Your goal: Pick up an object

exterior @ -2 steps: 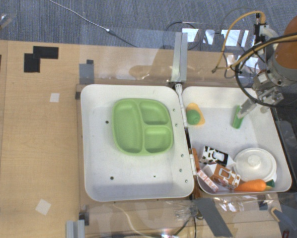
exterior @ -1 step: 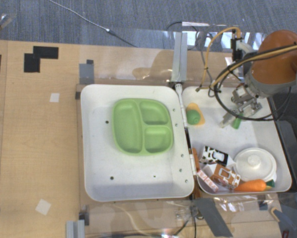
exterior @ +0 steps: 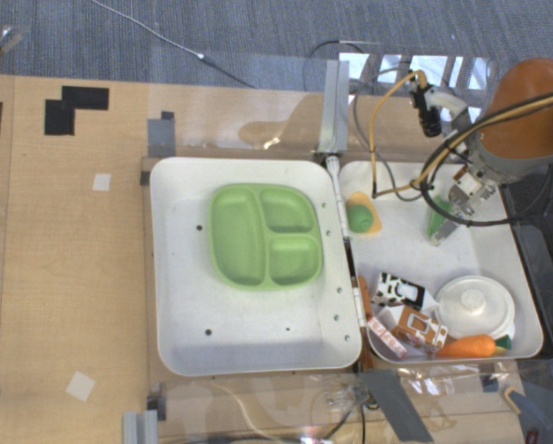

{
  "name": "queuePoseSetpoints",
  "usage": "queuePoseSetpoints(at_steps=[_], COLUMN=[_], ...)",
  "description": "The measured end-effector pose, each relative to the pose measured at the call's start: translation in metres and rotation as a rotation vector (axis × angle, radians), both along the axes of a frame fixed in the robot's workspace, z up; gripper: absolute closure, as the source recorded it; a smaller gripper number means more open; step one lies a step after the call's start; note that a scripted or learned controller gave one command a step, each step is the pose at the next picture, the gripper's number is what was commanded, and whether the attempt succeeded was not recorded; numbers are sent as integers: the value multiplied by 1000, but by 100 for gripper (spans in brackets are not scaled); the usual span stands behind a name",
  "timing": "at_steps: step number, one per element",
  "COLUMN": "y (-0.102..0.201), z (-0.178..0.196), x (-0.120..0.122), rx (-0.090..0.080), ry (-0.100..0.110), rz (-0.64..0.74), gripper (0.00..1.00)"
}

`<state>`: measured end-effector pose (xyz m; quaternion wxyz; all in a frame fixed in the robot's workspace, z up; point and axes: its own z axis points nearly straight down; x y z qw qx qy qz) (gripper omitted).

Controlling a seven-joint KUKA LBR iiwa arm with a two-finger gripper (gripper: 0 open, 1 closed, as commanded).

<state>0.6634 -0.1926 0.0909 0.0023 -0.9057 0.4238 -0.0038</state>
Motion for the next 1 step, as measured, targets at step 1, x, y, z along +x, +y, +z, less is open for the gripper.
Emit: queuePoseSetpoints(at_steps=[1], y=[39], z=[-2], x=[7], rx=[2], ry=[-1], rz=[27], gripper=[0])
